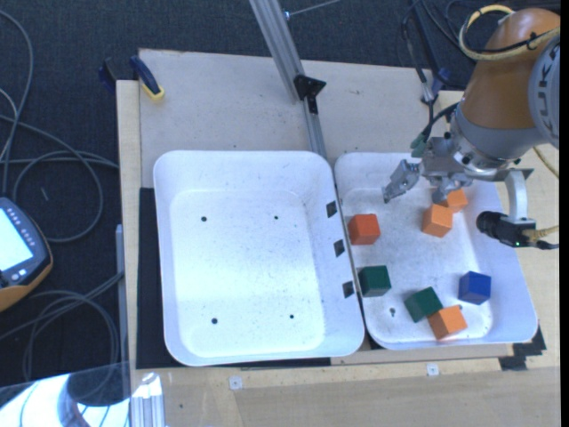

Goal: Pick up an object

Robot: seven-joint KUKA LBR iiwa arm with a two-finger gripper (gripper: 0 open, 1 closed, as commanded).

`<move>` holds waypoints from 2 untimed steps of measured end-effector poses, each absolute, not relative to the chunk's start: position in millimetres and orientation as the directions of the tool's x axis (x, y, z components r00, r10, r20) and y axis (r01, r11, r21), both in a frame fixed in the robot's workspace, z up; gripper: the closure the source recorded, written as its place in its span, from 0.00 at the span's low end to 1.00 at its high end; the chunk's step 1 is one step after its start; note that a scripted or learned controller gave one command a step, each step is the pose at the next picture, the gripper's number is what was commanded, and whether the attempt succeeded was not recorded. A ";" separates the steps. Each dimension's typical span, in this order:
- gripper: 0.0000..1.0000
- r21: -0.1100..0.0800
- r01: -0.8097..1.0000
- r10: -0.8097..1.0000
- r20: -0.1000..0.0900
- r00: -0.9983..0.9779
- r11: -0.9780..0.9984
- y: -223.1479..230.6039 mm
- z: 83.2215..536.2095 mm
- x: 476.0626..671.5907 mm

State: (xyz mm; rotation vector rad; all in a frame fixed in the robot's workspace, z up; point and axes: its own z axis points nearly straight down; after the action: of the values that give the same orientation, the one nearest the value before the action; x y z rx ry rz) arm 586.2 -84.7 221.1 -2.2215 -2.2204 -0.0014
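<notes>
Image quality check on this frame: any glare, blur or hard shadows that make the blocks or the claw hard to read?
Camera view: even, diffuse lighting; the left bin looks bright with slight washout but no hard glare; blocks in the right bin cast only faint shadows and stay sharp, like the blue block; the claw is softer and cluttered, so its fingers are hard to read; a pale blurred patch sits at the bottom left corner.

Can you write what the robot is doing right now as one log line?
gripper: above right bin, holding nothing seen | nearest: orange block | left bin: no blocks
</notes>
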 end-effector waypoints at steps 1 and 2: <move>0.00 -0.004 1.000 1.000 -0.001 0.003 -0.003 -127.4 150.9 623.9; 1.00 0.004 1.000 1.000 -0.001 0.000 0.000 -125.2 167.2 625.7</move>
State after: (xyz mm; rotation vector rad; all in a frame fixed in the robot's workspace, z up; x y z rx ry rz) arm 625.7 -125.2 167.2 -2.2245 -2.2241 -0.0034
